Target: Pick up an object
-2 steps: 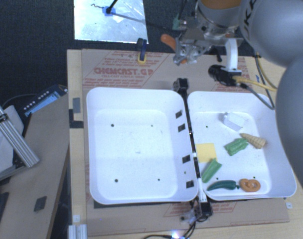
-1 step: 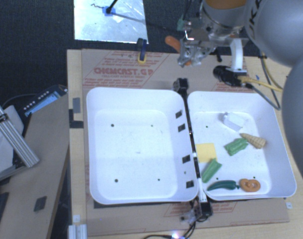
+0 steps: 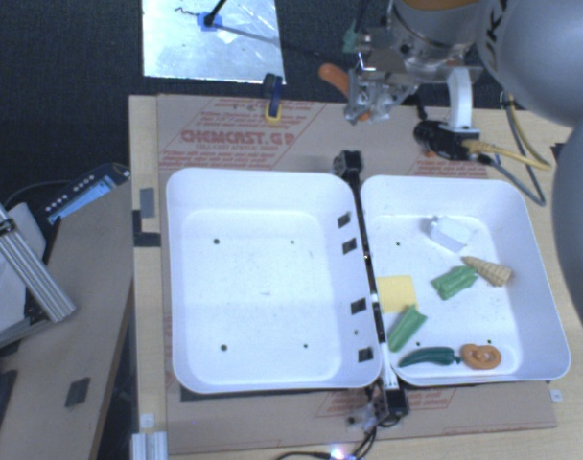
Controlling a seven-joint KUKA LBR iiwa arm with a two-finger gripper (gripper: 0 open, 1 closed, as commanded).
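End effector (image 3: 370, 102) high above far edge of surface, beyond right bin (image 3: 536, 257) — grip state cannot tell. Objects all in right bin: yellow square (image 3: 398, 292), green block (image 3: 454, 282), cone (image 3: 490, 271). Advice — descend straight over isolated piece, away from wall.

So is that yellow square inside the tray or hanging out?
Inside. The yellow square lies flat on the right bin's floor, against the divider.

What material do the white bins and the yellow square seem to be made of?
White bins: probably moulded plastic, smooth, slightly glossy, with rounded rims. Yellow square: flat and matte, perhaps foam or soft plastic; the view leaves it open.
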